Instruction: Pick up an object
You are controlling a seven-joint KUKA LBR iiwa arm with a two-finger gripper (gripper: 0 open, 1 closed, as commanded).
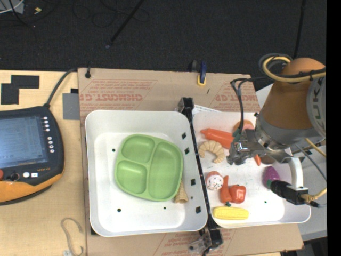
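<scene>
My gripper (236,154) hangs low over the middle of the right bin (298,215), just right of a tan croissant (211,151). An orange carrot (217,135) lies behind the croissant. In front of the gripper are a white and pink ball (214,181), a red pepper (235,194) and a yellow corn cob (230,213). A purple piece (270,173) lies to the right, partly under the arm. A small orange piece (243,126) peeks out behind the wrist. I see nothing held.
The left bin (101,207) holds a green divided plate (149,167) and a tan cone (181,194) against its right wall. A black divider (194,159) separates the bins. A teach pendant (26,151) lies on the bench at far left.
</scene>
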